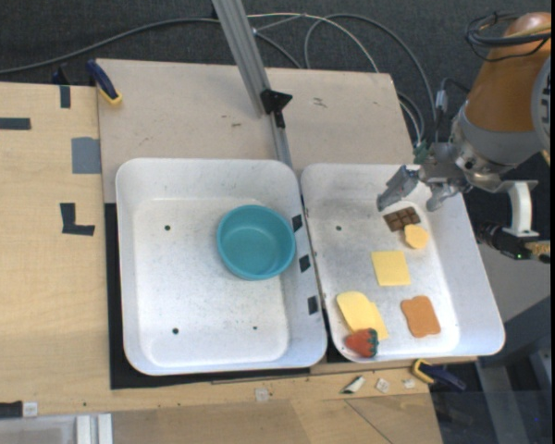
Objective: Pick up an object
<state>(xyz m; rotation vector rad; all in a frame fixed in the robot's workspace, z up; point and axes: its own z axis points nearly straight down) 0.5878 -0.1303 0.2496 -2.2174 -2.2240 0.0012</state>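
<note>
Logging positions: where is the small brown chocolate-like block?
The brown block lies in the right white bin, near its far end, touching the small yellow piece.

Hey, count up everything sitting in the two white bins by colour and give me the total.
Teal: 1, the bowl
Brown: 1, the chocolate piece
Yellow: 3, the small round piece, the square slice, the larger piece
Orange: 1, the orange slab
Red: 1, the strawberry
Total: 7
</note>
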